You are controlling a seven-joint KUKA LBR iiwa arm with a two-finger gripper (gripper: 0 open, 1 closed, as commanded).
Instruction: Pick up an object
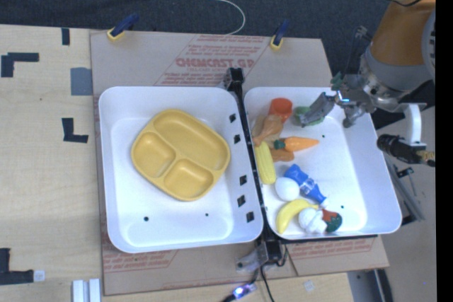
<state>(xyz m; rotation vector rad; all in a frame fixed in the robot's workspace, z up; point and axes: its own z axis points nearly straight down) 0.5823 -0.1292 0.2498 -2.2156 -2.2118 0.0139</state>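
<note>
The right bin (pixel 354 173) holds several toy foods: a red cup (pixel 281 107), an orange carrot (pixel 298 144), a yellow corn cob (pixel 265 163), a blue bottle (pixel 305 181), a white egg (pixel 287 189) and a yellow banana (pixel 289 213). My gripper (pixel 330 117) hovers over the bin's far right part, just right of the red cup and above the carrot. Its two fingers stand open with nothing between them. One fingertip (pixel 311 114) is close to a small green piece (pixel 301 111).
The left bin (pixel 120 201) holds a yellow divided plate (pixel 180 153). A white, red and green toy (pixel 322 221) lies in the right bin's near corner. A tan piece (pixel 268 127) lies beside the divider. A black clamp (pixel 234 78) sits between the bins.
</note>
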